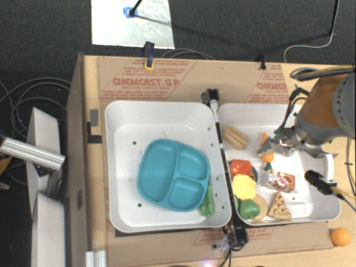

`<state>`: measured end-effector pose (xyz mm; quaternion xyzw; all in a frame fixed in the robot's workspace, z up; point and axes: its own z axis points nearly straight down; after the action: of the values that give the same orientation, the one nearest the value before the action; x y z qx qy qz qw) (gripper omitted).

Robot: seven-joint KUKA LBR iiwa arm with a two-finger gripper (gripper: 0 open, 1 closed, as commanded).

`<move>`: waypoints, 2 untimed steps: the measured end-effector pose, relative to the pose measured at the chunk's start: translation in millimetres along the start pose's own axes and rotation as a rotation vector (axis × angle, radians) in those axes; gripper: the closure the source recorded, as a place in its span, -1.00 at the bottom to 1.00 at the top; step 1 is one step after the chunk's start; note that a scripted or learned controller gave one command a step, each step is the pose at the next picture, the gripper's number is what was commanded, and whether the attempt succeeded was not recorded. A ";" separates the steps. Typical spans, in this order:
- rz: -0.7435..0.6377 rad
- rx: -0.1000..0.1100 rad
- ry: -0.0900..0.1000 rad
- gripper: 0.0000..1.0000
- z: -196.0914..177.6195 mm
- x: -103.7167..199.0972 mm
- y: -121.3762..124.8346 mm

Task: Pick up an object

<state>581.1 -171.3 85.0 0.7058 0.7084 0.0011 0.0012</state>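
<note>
From above, the bench carries two white bins side by side: the left bin holds a blue divided tray, tilted a little, with a green pod lying against the tray's right edge near the wall between the bins. The right bin holds a scatter of toy food. A tan bread roll lies near its upper left corner, apart from the rest. Below it sit a red piece, a yellow pepper touching that, and a green pepper just under the yellow one. A pizza slice lies near the front wall, and a small red-and-white packet lies just above it. A small orange piece sits between the packet and the gripper. The arm comes in from the right, its gripper low over the middle of the right bin, just above the orange piece; whether its jaws are open or closed, or grip anything, I cannot tell. An orange ball rests on the bench outside the right bin's lower right corner.
</note>
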 end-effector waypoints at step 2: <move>0.000 -0.001 0.000 -1.00 -0.1 -0.4 6.8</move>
<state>587.9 -171.7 85.1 0.7057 0.7085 0.0013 0.0017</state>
